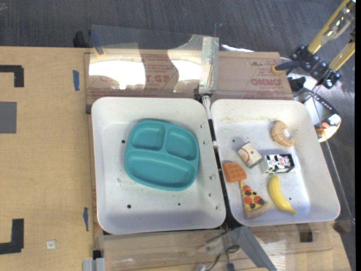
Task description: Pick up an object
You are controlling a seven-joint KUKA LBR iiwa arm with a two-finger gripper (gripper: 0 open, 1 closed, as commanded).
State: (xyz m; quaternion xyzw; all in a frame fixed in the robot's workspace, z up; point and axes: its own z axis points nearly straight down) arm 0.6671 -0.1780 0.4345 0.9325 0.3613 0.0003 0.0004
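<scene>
1. Pincer first: open or closed, I cannot tell, and every object here is lying down in a bin, none of them lifted.
2. Far left, the bench (39, 151) is covered in tan board, with black tape corners and short strips of blue tape (75, 79) near the bin's edge.
3. Behind it all runs grey carpet (169, 4), and a clear plastic sheet (152, 66) stands at the back, catching bright glare over cardboard with red print.
4. On to the left bin (107, 208), white and shallow: 1 teal divided plate (162, 154) sits in its middle, 3 compartments, right side up.
5. The 2 bins touch along a dark seam, and the right bin (316, 208) holds 6 small toy foods.
6. Nearest that seam, an orange waffle piece (234, 171), with a pizza slice (252, 199) just below it, tip towards the waffle.
7. Just above and right of the waffle, a small tan box (249, 154) lies tilted.
8. Next, a black-and-white cow-print carton (279, 162) on its side, with a yellow banana (280, 195) just below it.
9. Up near the back right corner, a tan pastry (282, 133), apart from the rest.
10. Far right, top corner: a yellow and black stand (333, 33) over the carpet.
</scene>
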